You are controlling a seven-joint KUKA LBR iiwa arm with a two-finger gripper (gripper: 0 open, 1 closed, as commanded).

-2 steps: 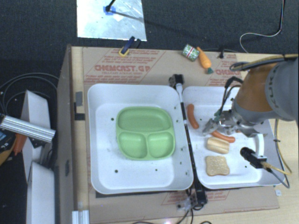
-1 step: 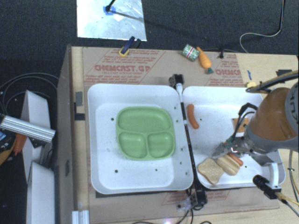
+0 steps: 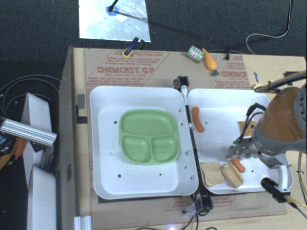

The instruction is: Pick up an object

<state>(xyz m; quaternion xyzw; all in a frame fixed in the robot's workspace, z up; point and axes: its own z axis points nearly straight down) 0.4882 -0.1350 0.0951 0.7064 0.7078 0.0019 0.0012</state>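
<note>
Looking down, we saw a small orange sausage near the front of the right bin, its long axis slanting from back-left to front-right, just beside a bread roll and a toast slice. The gripper hung just behind this sausage; we could not tell how it was set, nor whether it touched the sausage. A longer sausage lay lengthwise by the divider. The left bin held a green divided plate.

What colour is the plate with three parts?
The divided plate is light green, seen in the camera view.
</note>
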